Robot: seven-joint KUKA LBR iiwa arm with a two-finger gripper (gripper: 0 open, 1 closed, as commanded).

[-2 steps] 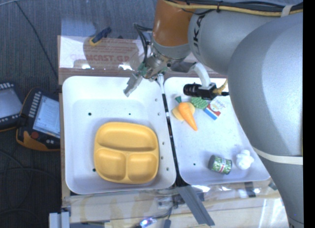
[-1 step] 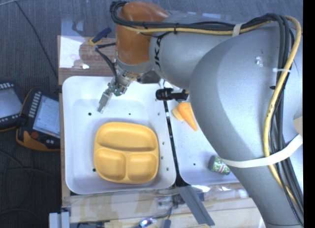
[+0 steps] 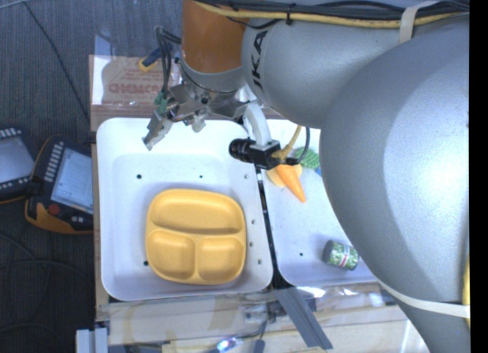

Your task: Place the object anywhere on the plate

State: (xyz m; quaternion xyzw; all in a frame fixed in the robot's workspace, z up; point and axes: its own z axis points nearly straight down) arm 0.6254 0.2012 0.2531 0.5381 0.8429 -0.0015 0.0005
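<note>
gripper [image 3: 169, 119] sits over the far rim of the left bin [image 3: 107, 214], hanging from the orange wrist band with the grey arm [image 3: 381, 77] filling the right of the view. the jaws look spread, one finger [image 3: 155, 133] angled down toward the bin's back left, and nothing is visible between them: not carrying anything. yellow plate [image 3: 197, 235], three compartments, lies in the middle of the left bin toward the near side, bare on top. candidates for the object are in the right bin [image 3: 305, 267]: an orange carrot [image 3: 292, 180] with a green top, close against the divider between the bins and just beside a black fitting on the arm, and a small green can [image 3: 340, 255] lying on its side nearer the front, well apart from the carrot. judgement: the pick has not succeeded or has not begun; the placing step is not yet in hand, since the tool is empty and over the wrong bin for a pick. next move calls for travel right across the divider, descent over one object with jaws kept wide, a close that actually traps it, then a lift clear of the rim and back over the plate. risk: carrot lies close to the bin wall, leaving little room for a finger on that side.
</note>
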